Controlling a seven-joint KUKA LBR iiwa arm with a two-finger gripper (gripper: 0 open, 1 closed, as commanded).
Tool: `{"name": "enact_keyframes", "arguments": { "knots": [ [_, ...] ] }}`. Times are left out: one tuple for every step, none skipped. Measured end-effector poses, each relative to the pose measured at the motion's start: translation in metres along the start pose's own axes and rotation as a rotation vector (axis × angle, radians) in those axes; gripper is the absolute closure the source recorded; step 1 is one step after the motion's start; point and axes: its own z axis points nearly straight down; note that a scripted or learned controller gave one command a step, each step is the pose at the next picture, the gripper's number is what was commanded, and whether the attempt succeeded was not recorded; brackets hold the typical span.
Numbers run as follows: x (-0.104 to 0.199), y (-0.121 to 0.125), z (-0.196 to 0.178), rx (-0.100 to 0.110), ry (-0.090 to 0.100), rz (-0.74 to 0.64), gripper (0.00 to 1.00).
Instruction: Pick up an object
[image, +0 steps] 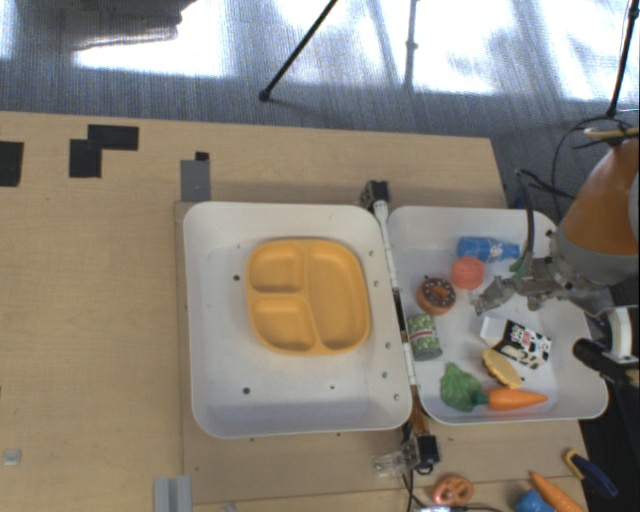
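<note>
The right bin (425, 236) holds several small toys. There is a blue can (487, 248), a red-orange ball (467, 272), a brown round donut (437, 295) and a green can (423, 336). Nearer the front lie a broccoli piece (459, 388), a carrot (515, 399), a yellow piece (500, 367) and a black-and-white cow-patterned carton (522, 343). My gripper (492, 297) reaches in from the right and hangs over the bin's middle, just right of the ball and above the carton. I see nothing held in it.
The left bin (215, 300) carries a yellow divided plate (305, 296). A clamp rail (395, 300) runs between the bins. On the bench in front lie a pretzel (453, 490) and an orange toy (545, 493). The arm's orange band (605, 200) looms at the right.
</note>
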Motion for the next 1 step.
{"name": "enact_keyframes", "arguments": {
  "knots": [
    [-0.0308, -0.0630, 0.0564, -0.005, -0.006, -0.152, 0.00]
  ]
}}
